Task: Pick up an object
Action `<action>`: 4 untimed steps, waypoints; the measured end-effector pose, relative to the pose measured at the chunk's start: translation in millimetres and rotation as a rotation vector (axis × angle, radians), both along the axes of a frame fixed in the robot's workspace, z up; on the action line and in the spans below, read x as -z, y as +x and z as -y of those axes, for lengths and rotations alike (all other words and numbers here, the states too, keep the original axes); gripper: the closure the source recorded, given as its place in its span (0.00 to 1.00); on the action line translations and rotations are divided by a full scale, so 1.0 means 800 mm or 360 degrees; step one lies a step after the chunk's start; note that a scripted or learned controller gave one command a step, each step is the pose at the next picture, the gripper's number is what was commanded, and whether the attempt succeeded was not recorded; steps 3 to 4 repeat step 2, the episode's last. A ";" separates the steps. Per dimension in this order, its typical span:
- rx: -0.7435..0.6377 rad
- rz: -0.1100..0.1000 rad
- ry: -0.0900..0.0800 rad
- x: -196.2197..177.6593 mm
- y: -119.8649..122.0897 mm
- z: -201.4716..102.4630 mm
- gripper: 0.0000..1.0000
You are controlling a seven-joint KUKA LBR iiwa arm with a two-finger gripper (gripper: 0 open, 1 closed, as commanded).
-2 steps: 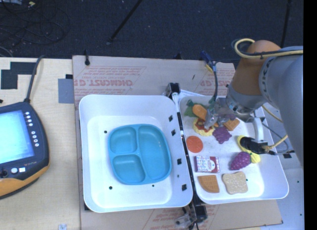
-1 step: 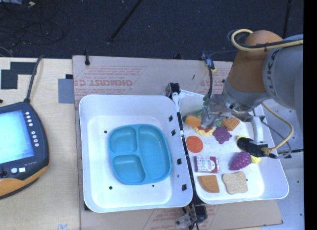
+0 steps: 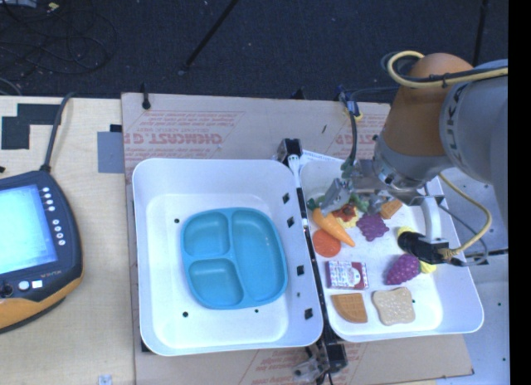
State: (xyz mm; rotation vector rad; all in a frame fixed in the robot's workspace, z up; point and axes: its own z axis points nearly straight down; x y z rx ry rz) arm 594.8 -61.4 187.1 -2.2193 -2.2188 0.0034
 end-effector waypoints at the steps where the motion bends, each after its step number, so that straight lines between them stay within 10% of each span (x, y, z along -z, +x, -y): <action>1: 0.0006 0.0004 0.0004 0.128 0.002 0.048 0.00; 2: 0.0003 0.0010 0.0004 0.107 0.005 0.047 1.00; 4: 0.0003 0.0010 0.0004 0.107 0.005 0.047 1.00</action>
